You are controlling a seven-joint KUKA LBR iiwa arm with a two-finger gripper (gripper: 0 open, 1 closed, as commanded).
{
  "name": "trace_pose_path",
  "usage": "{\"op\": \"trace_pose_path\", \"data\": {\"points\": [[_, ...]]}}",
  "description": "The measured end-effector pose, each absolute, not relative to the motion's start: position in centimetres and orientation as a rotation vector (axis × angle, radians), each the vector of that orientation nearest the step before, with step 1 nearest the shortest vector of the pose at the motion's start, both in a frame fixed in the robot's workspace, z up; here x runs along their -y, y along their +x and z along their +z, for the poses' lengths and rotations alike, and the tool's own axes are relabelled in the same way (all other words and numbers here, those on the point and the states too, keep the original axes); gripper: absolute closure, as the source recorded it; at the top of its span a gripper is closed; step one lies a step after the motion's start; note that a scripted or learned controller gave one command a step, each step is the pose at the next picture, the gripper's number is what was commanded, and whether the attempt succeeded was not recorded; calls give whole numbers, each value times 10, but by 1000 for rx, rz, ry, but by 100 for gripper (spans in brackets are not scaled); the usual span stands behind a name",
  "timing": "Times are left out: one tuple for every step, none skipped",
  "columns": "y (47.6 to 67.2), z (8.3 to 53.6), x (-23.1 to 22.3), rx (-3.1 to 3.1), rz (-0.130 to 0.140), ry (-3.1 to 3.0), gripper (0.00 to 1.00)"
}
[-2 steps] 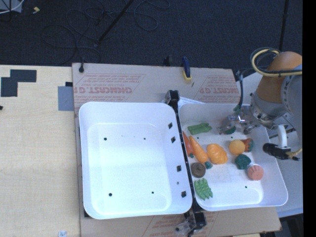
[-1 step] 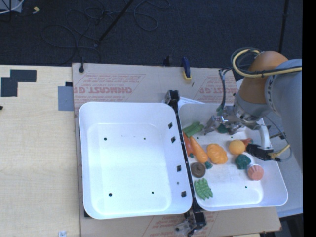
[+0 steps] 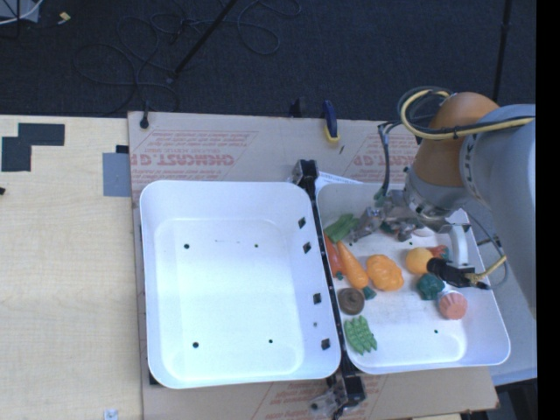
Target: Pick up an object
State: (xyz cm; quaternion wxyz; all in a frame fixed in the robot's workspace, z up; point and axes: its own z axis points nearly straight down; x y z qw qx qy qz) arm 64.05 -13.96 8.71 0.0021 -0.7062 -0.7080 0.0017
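hovering low in the right bin (image 3: 490,339), hand (image 3: 391,223) near green toy (image 3: 342,227); grip state unclear.

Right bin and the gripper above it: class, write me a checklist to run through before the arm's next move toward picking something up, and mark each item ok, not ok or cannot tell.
1. Gripper is over the right bin, at its upper left part: ok.
2. Graspable things lie in that bin, such as the carrot and the orange pepper: ok.
3. Gripper open and ready: cannot tell, too blurred.
4. One target clearly under the gripper: cannot tell; the green leafy toy lies nearest.
5. Target stands apart from neighbours: not ok, the carrot, pepper and leafy toy crowd together.
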Motion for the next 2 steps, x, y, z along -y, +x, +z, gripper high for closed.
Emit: {"op": "trace_pose_path", "data": {"points": [[632,88,182,2219,5,-2223,0],[633,98,181,2219,4,-2221,100]]}}
